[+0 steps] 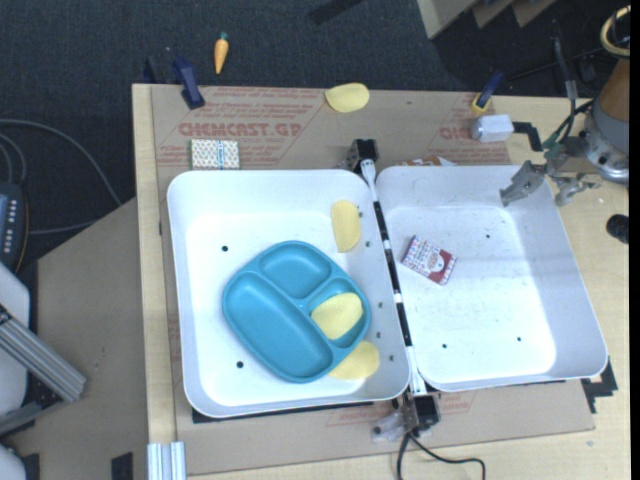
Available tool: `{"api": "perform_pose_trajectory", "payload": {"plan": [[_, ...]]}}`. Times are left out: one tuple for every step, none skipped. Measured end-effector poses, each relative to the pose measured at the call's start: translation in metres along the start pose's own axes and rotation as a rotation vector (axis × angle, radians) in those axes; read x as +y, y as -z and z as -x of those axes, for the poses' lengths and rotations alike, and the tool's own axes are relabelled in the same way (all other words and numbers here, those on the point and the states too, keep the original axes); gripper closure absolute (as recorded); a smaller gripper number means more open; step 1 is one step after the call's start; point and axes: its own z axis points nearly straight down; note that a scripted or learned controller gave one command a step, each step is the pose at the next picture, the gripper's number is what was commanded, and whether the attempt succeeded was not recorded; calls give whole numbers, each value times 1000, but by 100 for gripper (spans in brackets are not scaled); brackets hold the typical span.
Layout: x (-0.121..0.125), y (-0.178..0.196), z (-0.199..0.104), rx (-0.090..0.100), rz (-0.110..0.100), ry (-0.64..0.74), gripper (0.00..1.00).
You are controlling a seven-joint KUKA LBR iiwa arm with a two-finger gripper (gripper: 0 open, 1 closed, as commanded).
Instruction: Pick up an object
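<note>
Hand (pixel 541 180) poised at the right bin's (pixel 560 298) far right corner.
Whether it was clenched, I could not tell; the small red packet (pixel 428 259) lay flat in that bin, well apart.

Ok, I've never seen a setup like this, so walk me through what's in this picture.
One camera looks down at a slant on a bench with two shallow white bins side by side. The grey machine at the right edge is a robot arm; its gripper, a two-finger claw, sits above the far right corner of the right bin and holds nothing. That bin contains a small red and white packet. The left bin holds a blue divided plate with a yellow piece in one compartment, another yellow piece beside the plate, and a third at its near edge. The arm's job is to pick something up.
</note>
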Motion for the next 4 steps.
{"api": "perform_pose_trajectory", "payload": {"plan": [[-16, -27, -65, 1, -1, 1, 0], [-33, -82, -114, 1, -2, 1, 0], [-39, -97, -117, 0, 13, -1, 0], [-51, -97, -123, -3, 16, -3, 0]]}}
